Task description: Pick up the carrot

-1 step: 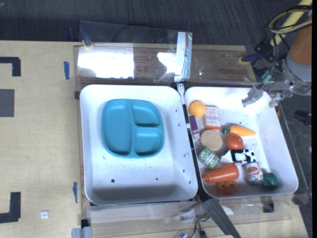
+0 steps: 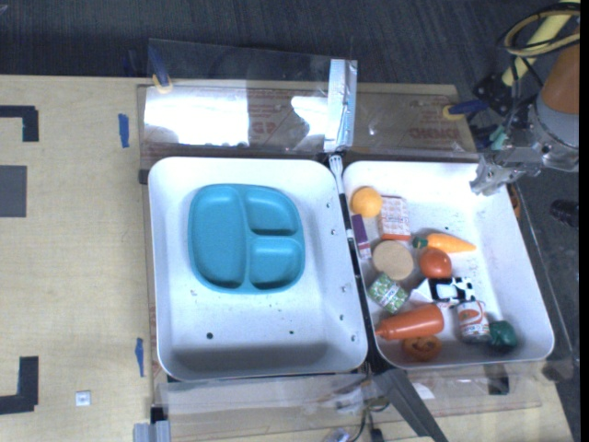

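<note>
Still short of the carrot [image 2: 450, 243], which lies in the right bin [image 2: 526, 284] just beside the tomato [image 2: 436, 263]; gripper [image 2: 495, 175] at bin's far rim, jaw state unreadable; best to descend along its length.

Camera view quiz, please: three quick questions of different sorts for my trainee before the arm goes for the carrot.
1. True or false: the carrot lies in the right bin.
2. Multiple choice: what sits in the left bin? A) a blue divided tray B) a red bowl C) a green cup
3. Fill in: the gripper is near the right bin's ____ corner in the picture, apart from the carrot.

Key: 1 true; 2 A; 3 upper right.
</note>
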`<action>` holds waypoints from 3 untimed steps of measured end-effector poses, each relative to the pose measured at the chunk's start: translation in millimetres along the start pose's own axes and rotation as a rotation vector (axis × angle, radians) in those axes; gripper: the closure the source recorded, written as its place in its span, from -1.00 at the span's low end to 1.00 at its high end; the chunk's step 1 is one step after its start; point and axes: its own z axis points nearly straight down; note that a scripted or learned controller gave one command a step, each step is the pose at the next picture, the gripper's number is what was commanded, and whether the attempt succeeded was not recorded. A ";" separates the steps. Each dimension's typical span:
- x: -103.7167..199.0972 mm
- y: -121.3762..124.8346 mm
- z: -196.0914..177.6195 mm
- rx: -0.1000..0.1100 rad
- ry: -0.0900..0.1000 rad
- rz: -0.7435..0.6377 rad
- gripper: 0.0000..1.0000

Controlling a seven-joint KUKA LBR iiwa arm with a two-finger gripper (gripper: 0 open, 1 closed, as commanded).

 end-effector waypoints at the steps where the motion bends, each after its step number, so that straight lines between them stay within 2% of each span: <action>1: 0.4 -0.1 0.8 0.001 0.000 0.000 -1.00; 2: 8.3 -42.3 103.5 0.000 0.001 -0.060 -1.00; 3: 8.9 -116.6 112.7 0.000 0.000 -0.105 -1.00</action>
